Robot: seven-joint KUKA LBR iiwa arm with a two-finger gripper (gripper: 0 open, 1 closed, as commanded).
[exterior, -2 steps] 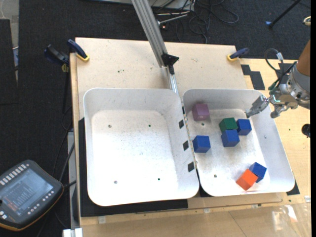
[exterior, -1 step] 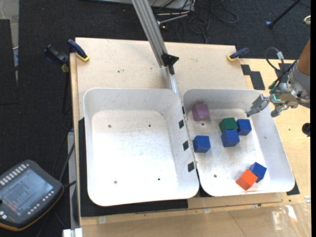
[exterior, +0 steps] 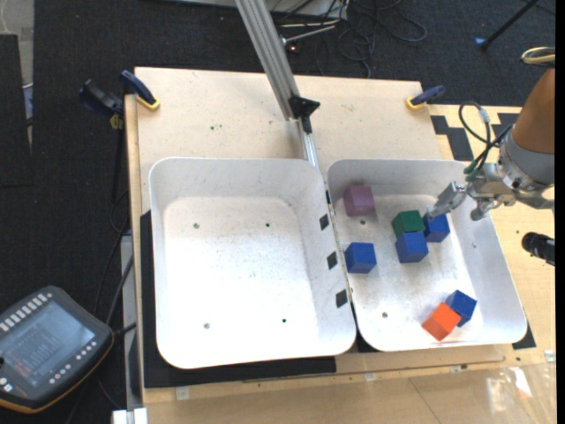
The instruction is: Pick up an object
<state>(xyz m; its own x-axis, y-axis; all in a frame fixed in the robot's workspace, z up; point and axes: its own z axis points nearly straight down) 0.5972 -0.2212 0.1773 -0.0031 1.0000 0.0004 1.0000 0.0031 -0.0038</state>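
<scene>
Six cubes in R bin (exterior: 508, 272): gripper (exterior: 444, 205) low at its far R side, fingers' state can't tell, tip just beside small blue cube (exterior: 437, 228), w/ green cube (exterior: 407, 223), blue cube (exterior: 411, 246) adjacent, purple cube (exterior: 358, 200) further L; L bin (exterior: 168, 237) alongside, bench (exterior: 229, 113) wooden.

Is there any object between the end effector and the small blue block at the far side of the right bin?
Nothing visible stands between them. The end effector hangs just above the small blue block. The green block and a larger blue block crowd that block's left side, which may hinder a grasp.
</scene>
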